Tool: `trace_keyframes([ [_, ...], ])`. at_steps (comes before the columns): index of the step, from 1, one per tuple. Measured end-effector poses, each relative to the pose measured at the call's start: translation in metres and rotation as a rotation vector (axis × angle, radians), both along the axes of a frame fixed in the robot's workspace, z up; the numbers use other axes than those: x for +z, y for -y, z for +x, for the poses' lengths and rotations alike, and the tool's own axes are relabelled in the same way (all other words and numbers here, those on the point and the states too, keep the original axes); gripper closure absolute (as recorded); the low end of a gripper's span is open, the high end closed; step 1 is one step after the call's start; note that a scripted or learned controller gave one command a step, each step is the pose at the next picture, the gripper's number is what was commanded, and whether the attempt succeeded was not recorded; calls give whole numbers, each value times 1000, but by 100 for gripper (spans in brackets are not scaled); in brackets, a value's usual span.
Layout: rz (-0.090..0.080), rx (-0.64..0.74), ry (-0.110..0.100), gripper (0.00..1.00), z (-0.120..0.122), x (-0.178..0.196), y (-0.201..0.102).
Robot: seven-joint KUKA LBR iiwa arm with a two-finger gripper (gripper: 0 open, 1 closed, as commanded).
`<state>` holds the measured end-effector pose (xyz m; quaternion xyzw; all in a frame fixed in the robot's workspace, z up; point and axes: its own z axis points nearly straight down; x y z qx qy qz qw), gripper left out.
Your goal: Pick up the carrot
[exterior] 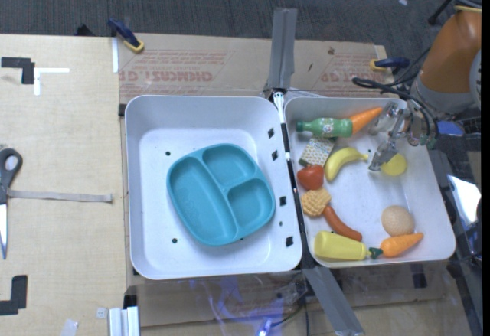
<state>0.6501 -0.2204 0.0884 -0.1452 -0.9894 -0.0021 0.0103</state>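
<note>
Carrot (pixel 402 244) lies in the lower right corner of the right bin (pixel 440 200), orange, its tip pointing toward the right wall and its green stub touching the yellow pepper (pixel 339 247) that rests along the bin's lower edge. Just above the carrot sits a tan egg (pixel 397 220).

A second carrot-like orange piece (pixel 365 118) lies tilted near the bin's upper wall, its lower end meeting the green bottle (pixel 325 127), which lies on its side. Below the bottle are a speckled cracker-like square (pixel 315 151), a banana (pixel 341 161) curving down to the left, a red tomato (pixel 310 177), a knobbly yellow corn piece (pixel 315 202) and a red-orange sausage shape (pixel 342 223) slanting toward the pepper.

The arm enters from the upper right of the frame, its orange band (pixel 452 51) showing above the wrist. The pincer (pixel 380 161) hangs in the upper right part of the right bin, well apart from the lower carrot, its metal fingertips pointing down just beside a small yellow lemon-like fruit (pixel 395 165). Nothing sits between the fingers, and how wide they stand I cannot tell from this angle.

The left bin (pixel 142 197) holds a teal divided plate (pixel 220 194), set at a slant in its middle. On the pale tabletop (pixel 61 135) at the far left of the frame lies a pair of scissors (pixel 6 181), partly cut off by the edge. A blue and yellow clamp (pixel 125 34) sits at the upper left corner of the cardboard sheet (pixel 191 66) behind the bins.
</note>
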Motion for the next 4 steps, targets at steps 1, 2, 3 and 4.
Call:
trace_keyframes([
  [1,-8,-30,23,0,-83,5,-5],
  [2,-10,-195,21,0,-20,5,-49],
  [3,-5,-402,-14,0,-4,0,-33],
  [4,-23,-619,-7,0,-5,0,-52],
])
